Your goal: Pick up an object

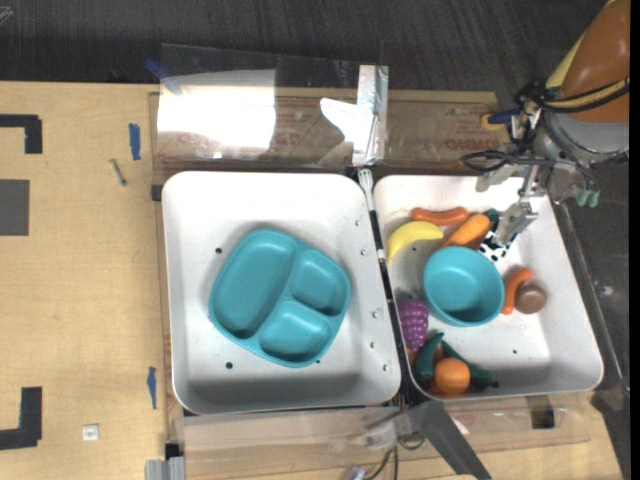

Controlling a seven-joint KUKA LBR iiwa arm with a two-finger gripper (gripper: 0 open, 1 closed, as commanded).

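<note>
My gripper (512, 223) hangs over the back of the right bin (570, 353), reaching in from the upper right. Just below and left of it lie an orange carrot (468, 230) and a small black-and-white object (492, 252). A teal bowl (462, 286) sits in the middle of this bin. Around it are a yellow banana (412, 236), a red-orange sausage (438, 214), purple grapes (413, 318), an orange fruit (452, 375) on a green piece (478, 373), and a brown-and-orange piece (525, 295). I see nothing held in the gripper.
The left bin (190, 218) holds a teal divided plate (280, 296). A raised ridge (378, 268) separates the two bins. Clear plastic sheeting (300, 118) lies behind the bins. Wooden bench surface (70, 288) spreads to the left.
</note>
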